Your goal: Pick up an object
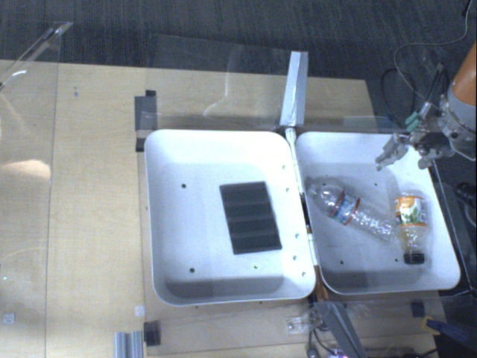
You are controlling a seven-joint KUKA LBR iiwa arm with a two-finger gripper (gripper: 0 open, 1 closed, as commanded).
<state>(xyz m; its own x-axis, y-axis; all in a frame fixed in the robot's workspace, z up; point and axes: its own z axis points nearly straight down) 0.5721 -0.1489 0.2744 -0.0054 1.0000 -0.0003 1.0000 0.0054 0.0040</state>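
Where it lies tilted, crushed clear bottle (352, 209) shows a blue label.

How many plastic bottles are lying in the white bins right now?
2, both in the right-hand white bin: a crumpled clear plastic bottle with a blue label lying near its middle, and a clear plastic bottle with an orange-green label and dark cap toward its right side.

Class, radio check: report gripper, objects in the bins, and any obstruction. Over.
Gripper above right bin's far corner, holding nothing. Two plastic bottles in right bin: clear bottle, orange-label bottle. Dark ridged block in left bin. Nothing blocks the bottles.
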